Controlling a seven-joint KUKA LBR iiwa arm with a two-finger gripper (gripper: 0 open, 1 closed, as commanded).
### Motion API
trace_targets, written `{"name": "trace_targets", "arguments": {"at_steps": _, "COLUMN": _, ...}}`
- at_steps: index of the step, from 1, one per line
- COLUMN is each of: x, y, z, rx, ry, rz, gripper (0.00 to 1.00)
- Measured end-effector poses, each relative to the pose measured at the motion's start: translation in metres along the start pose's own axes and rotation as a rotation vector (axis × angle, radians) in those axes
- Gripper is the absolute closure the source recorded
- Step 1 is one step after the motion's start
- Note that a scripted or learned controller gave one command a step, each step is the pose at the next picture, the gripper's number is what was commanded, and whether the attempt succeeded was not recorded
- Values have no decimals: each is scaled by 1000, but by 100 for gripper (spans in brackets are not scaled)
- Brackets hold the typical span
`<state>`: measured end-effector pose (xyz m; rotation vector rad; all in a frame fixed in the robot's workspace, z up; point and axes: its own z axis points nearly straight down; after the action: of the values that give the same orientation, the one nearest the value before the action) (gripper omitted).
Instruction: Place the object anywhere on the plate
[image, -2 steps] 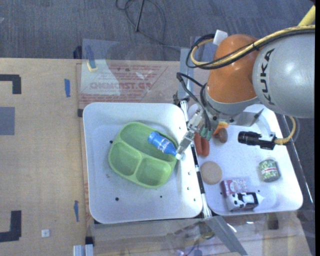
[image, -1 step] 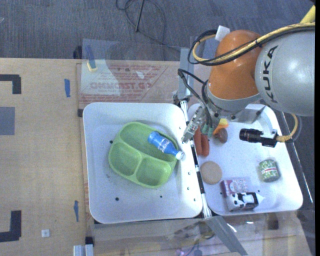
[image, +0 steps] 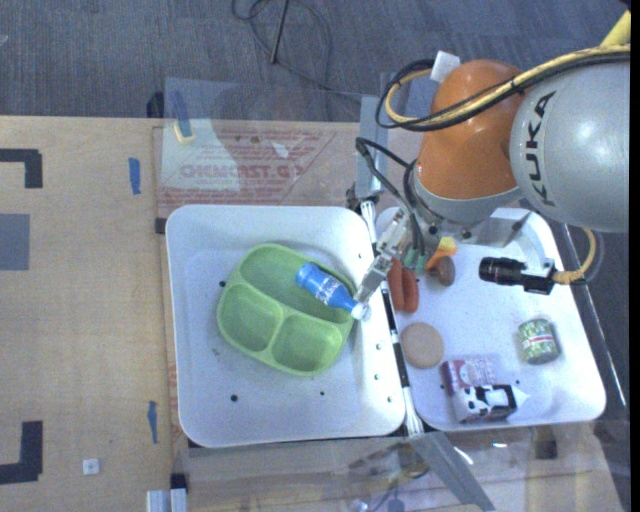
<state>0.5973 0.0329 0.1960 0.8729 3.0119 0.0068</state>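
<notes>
A green divided plate (image: 262, 318) lies in the left bin (image: 200, 400). A blue bottle (image: 322, 284) with a white cap lies tilted across the plate's upper right compartment, and its cap end reaches over the plate's right rim. My gripper (image: 370, 284) hangs over the divide between the two bins, right beside the bottle's cap end. I cannot tell whether it touches the bottle. The large grey and orange arm above hides part of the right bin's back.
The right bin (image: 580, 390) holds a red sausage (image: 403, 286), a brown lump (image: 441, 269), a tan round disc (image: 422, 343), a green-patterned can (image: 538, 340), a maroon packet (image: 465, 374) and a small black and white toy (image: 490, 401).
</notes>
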Motion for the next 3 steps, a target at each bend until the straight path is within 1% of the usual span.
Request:
{"name": "trace_targets", "arguments": {"at_steps": 1, "x": -2, "y": 0, "z": -11, "rx": -5, "ry": -4, "rz": 3, "gripper": 100}}
{"name": "trace_targets", "arguments": {"at_steps": 2, "x": 34, "y": -15, "z": -17, "rx": 5, "ry": 4, "rz": 151, "gripper": 100}}
{"name": "trace_targets", "arguments": {"at_steps": 3, "x": 80, "y": 62, "z": -13, "rx": 3, "ry": 1, "rz": 115, "gripper": 100}}
